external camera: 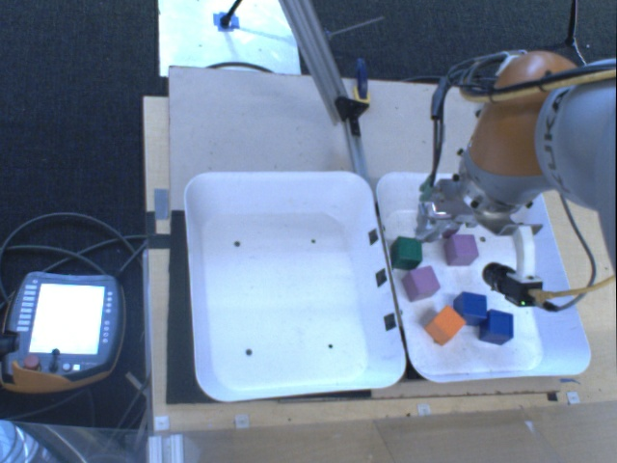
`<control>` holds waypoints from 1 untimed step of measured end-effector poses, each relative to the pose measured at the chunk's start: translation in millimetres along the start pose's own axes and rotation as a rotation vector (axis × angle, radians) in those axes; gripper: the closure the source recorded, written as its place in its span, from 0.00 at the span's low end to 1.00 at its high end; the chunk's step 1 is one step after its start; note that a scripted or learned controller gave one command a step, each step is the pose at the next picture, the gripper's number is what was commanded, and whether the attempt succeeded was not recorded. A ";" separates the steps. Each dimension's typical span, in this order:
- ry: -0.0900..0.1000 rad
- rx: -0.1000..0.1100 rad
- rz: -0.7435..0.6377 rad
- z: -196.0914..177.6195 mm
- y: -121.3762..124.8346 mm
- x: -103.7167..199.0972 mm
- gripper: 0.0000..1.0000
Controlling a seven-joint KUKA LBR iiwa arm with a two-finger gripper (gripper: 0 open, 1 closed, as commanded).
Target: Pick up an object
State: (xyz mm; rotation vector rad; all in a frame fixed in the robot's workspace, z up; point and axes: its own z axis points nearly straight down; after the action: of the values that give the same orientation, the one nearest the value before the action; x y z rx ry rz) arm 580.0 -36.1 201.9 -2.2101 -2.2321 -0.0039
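Lying loose in the right-hand bin, green cube just beside the gripper: likely light, rigid, flat-faced, best pinched across opposite sides; purple cube close beneath it; jaws' state indiscernible.

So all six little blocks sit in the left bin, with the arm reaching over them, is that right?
Not quite. The camera view shows the six blocks, among them the green block and orange block, in the right bin, not the left. The arm does reach over them there.
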 end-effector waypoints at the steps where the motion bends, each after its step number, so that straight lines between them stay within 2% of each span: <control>1: 0.001 -0.002 -0.002 -16.7 0.6 55.1 1.00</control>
State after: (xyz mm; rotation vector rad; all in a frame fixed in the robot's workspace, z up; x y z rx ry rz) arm 580.0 19.0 218.7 -2.2085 -2.2349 -0.0066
